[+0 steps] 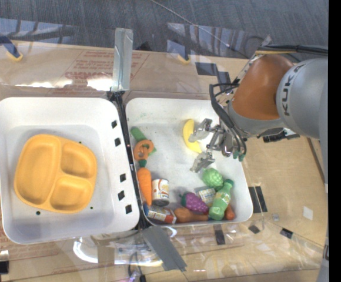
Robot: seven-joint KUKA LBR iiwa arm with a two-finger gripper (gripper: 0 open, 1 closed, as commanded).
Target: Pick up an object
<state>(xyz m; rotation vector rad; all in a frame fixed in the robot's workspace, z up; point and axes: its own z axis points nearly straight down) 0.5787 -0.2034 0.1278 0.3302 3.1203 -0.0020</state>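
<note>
Pincer (204,146) sits low over the right bin (159,111), right of frame centre, fingers spread apart, upper one at about the yellow lemon-shaped toy (189,135), lower one just above the green bumpy toy (213,177). Nothing is visible between the fingers; the lemon lies just beside the upper finger, contact cannot be judged. Grey arm with orange band (258,90) enters from the right of the frame, above the bin's right rim. Remaining objects crowd the bin's lower part: green bottle (220,201), purple grape cluster (196,202), small can (160,189), a brown item (188,215) along the bottom wall. An orange carrot (144,184) lies along the left wall, with an orange-and-green toy (142,147) above it. Left bin (17,113), in the left half of the frame, holds a yellow divided tray (54,173). Both bins rest on the brown tabletop (288,175) under clear plastic sheeting.
</note>
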